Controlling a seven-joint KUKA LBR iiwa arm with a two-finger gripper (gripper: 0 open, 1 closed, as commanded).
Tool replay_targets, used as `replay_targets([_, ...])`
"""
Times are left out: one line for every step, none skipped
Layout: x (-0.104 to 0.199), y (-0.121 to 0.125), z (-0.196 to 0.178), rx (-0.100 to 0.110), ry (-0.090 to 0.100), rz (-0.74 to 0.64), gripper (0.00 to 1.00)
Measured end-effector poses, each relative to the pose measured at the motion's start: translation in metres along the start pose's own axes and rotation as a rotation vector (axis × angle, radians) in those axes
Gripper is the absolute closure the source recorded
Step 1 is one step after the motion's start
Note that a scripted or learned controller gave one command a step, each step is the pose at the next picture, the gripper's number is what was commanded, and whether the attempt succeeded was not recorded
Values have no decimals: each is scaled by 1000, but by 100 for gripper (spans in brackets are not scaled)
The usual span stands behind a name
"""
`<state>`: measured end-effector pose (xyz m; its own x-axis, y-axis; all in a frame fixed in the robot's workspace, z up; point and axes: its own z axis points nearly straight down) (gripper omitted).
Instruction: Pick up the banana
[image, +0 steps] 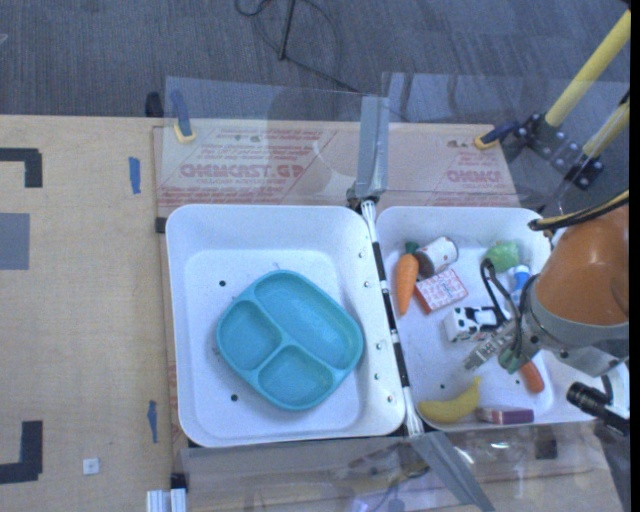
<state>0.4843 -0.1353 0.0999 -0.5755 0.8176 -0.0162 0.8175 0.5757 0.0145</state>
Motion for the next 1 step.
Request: replay_targets([1, 1, 0, 0, 0, -3, 0])
